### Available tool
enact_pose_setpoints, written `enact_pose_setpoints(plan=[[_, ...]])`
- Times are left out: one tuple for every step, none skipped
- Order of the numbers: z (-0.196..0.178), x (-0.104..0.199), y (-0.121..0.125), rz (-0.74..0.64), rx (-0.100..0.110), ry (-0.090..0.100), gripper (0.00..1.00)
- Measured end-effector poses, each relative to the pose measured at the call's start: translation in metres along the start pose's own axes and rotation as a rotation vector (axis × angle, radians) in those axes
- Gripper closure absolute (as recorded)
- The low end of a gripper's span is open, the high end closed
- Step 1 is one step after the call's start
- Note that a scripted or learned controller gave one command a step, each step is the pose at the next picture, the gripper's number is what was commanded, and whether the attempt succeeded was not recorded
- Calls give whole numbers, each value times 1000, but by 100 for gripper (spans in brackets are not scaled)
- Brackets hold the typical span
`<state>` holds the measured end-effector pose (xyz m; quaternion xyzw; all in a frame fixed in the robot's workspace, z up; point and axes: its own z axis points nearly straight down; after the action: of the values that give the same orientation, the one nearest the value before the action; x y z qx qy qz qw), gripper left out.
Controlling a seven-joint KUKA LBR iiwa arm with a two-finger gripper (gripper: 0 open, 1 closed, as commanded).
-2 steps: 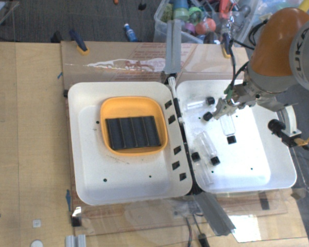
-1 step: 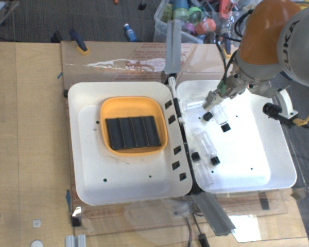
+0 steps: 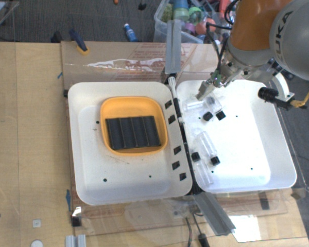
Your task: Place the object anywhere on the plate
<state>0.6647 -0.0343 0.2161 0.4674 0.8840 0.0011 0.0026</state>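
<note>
Wooden bench (image 3: 26, 138) on the far left, bare apart from small bits of hardware at the bottom edge, too small to identify. Left bin (image 3: 87, 184), white and shallow, holds an orange plate (image 3: 109, 109) sitting roughly mid-bin toward the back; a dark ribbed rectangular object (image 3: 133, 132) lies flat on the plate, covering most of its floor, material unclear. A row of small black tabs runs down the divider (image 3: 176, 133) where the two bins meet. Right bin (image 3: 257, 163), white, overexposed so its floor detail washes out; in it are clear plastic pieces (image 3: 208, 147) with black ends, one near the back left and one or two nearer the middle-left, edges hard to trace against the white, so the count is uncertain. Gripper (image 3: 205, 89) hangs over the back-left corner of the right bin, just beside the nearest clear piece; its tip is small and blurred, cannot tell how far apart it is set or whether it has anything, and nothing is visibly caught there. Arm (image 3: 278, 24), orange band and grey housing, comes in from the upper right and is cut off by the frame edge, hiding the bin's back-right rim. Behind, a clear tub of coloured items (image 3: 195, 6), partly cropped at the top.
</note>
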Motion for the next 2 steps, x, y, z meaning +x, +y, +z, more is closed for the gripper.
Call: enact_pose_setpoints(plan=[[-41,12,12,-274,-1,0,100],[-102,3,-4,-468,-2,-2,100]])
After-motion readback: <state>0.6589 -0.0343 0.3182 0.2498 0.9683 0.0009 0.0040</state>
